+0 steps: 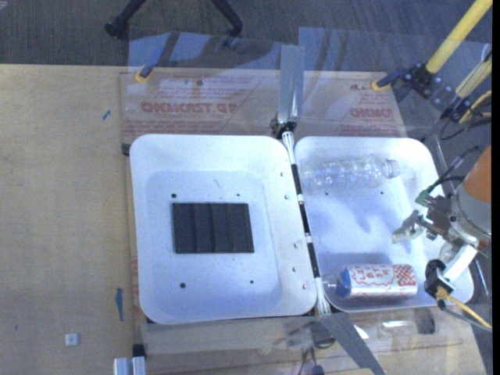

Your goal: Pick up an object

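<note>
A black ribbed rectangular pad (212, 227) lies flat in the middle of the left bin (156, 170). In the right bin (422, 158), a clear plastic bottle (348, 172) lies on its side near the far wall. A red-and-white patterned can with a blue end (379, 280) lies on its side against the near wall. My gripper (434, 241) hangs over the right bin's right edge, to the right of and slightly beyond the can, apart from it. Nothing shows in its grasp.
The divider between the bins (301, 209) runs down the middle. A yellow-handled clamp (426, 73) and cables (469, 104) sit at the back right. Bare wooden bench (62, 209) extends to the left. A tripod base (172, 6) stands beyond the bench.
</note>
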Robot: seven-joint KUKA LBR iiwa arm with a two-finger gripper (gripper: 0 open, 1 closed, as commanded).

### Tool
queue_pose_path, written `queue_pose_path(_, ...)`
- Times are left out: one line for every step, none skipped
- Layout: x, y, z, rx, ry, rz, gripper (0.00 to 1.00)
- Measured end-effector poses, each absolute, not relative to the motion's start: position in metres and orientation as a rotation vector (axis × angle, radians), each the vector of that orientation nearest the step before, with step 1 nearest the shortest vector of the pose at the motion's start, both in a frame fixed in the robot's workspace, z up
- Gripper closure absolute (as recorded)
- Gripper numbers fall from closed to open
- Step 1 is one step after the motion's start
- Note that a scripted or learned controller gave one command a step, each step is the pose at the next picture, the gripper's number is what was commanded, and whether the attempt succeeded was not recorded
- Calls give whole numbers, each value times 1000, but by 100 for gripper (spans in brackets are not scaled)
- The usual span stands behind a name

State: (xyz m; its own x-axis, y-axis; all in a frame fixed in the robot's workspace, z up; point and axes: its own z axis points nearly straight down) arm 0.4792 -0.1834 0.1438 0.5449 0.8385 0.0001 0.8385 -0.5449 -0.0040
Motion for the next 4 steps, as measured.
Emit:
queue_pose_path(480,-183,239,-2641,-1702,1,0)
queue_pose_path(479,-94,164,-2521,-1870,3,0)
queue_pose_path(481,-144,88,-2317,-2126,-7,0)
queue_pose_path(485,-146,88,-2212,-2239,-6,0)
